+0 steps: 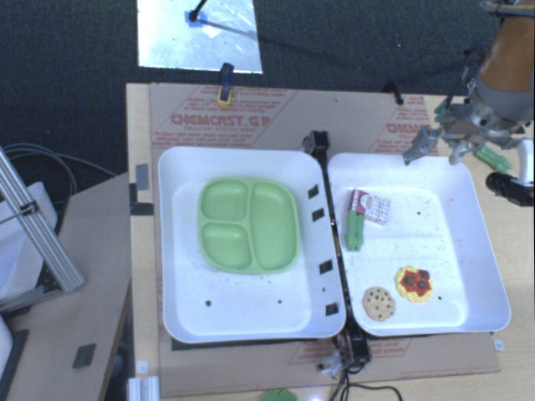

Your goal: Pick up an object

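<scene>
You saw the tool (440, 147) spread open and empty above the far rim of the right white bin (478, 211), clear of the green toy pickle (354, 231) lying inside, presumably poised to descend.

A divided plate (249, 225) sits mid left bin (180, 307). In the right bin (481, 299), a packet (369, 206) and pickle (355, 230) lie touching near its left wall; a cookie (379, 303) and pizza (415, 283) near its front edge.
</scene>
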### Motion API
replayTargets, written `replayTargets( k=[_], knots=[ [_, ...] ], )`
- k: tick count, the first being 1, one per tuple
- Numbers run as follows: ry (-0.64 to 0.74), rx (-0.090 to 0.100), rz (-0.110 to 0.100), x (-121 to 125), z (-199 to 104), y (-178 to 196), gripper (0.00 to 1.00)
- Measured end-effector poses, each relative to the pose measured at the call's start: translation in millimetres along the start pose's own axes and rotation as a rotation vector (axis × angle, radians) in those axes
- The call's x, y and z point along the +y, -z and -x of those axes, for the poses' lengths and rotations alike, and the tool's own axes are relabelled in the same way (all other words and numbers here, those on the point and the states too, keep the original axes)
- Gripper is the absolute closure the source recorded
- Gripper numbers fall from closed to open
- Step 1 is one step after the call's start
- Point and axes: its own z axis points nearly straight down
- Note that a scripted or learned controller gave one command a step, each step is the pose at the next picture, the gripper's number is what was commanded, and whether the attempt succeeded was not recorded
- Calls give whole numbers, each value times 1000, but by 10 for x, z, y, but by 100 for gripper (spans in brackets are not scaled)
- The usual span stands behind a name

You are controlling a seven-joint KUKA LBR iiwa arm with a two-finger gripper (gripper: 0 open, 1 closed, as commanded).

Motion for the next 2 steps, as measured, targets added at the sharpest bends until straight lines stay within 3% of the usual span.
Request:
replayTargets(
  k=[1,2],
  knots=[
    [4,4,-8,-437,-538,-570,0],
    [-5,2,3,-402,-457,-1556,0]
  ],
)
